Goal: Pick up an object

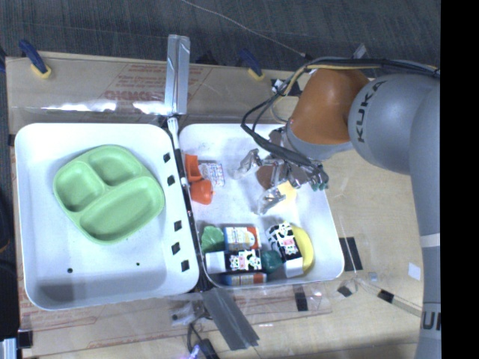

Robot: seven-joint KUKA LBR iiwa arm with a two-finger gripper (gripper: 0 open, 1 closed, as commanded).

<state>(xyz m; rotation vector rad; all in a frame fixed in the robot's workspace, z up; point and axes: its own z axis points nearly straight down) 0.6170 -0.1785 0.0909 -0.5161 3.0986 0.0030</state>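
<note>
My gripper is low over the middle of the right bin, and the grey arm with its orange band reaches in from the right. Its two silvery fingers stand apart, so it is open. A small brown object lies in the gap between them; whether they touch it I cannot tell. A pale yellow piece sits just right of the lower finger.
An orange lump and a printed white packet lie to the gripper's left. Along the near wall crowd a green item, cartons, a cow-print box and a banana. The left bin holds a green divided plate.
</note>
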